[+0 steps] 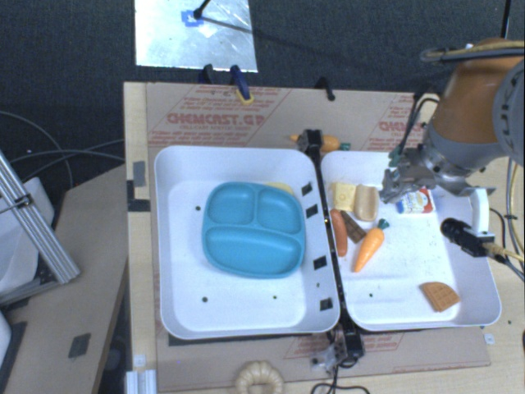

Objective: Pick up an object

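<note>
Orange carrot (369, 249) lies in the right bin (480, 302), beside the other food, near the gripper (397, 189). Whether the gripper grips anything, I cannot tell. It looks light, hard, slick; grasp across its thick middle.

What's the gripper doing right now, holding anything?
Gripper: over the right bin, beside the small carton; open or closed cannot be told, and nothing visibly held.

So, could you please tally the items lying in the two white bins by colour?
Blue: 1, the tray
Orange: 2, the carrot and the orange stick
Yellow or tan: 3, the cheese, the roll and the cracker
Brown: 1, the dark piece
White with red and blue: 1, the packet
Total: 8
</note>
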Robot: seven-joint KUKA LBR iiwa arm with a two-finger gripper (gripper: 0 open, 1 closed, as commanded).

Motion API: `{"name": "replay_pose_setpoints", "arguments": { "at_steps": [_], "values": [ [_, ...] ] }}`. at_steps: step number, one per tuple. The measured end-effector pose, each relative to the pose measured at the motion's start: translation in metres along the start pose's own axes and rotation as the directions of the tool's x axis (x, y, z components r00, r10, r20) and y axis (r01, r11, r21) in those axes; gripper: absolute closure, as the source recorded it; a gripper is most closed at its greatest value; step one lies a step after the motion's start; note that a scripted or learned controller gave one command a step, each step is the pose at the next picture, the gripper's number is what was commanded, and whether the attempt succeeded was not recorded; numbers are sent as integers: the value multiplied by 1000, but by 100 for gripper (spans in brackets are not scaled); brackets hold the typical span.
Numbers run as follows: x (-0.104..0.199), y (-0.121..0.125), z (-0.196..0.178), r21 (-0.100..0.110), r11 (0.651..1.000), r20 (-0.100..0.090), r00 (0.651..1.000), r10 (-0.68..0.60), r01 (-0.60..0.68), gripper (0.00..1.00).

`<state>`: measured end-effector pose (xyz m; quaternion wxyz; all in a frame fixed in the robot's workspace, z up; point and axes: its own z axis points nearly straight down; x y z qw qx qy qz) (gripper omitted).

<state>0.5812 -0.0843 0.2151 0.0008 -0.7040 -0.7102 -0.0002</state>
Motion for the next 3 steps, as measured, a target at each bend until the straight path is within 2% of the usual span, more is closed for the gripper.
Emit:
{"name": "replay_pose_setpoints", "arguments": {
  "at_steps": [2,3],
  "values": [
    [90,-39,-1,0,1000,0,1000,1,-1,100],
    [141,-46,5,-1,1000,0,1000,1,-1,100]
  ]
}}
